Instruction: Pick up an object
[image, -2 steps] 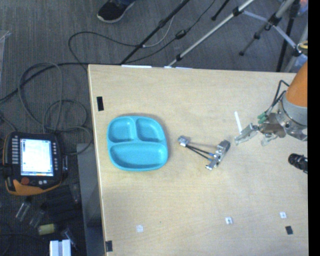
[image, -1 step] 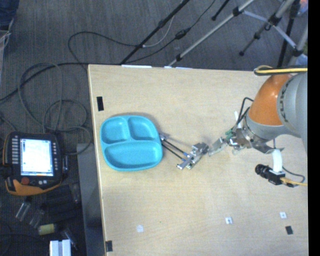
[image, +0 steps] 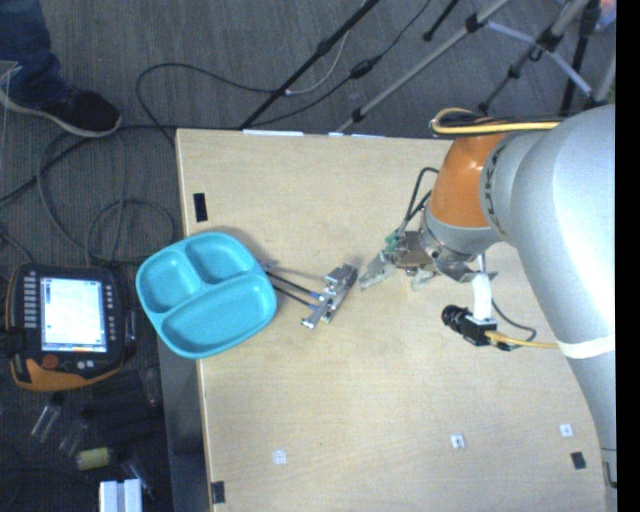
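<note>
My gripper (image: 318, 303) reaches out leftward over the pale wooden bench (image: 400, 420), its two long dark fingers (image: 290, 282) stretching to the blue divided plate (image: 207, 293), fingertips at the plate's right rim. The fingers lie close together, almost parallel, with only a thin gap between them, and I have hold of nothing. The plate sits at the bench's left edge, partly overhanging it. My orange band (image: 462, 192) shows above the wrist, at right. A handheld control screen (image: 70, 315) rests on the floor, left of the bench.
</note>
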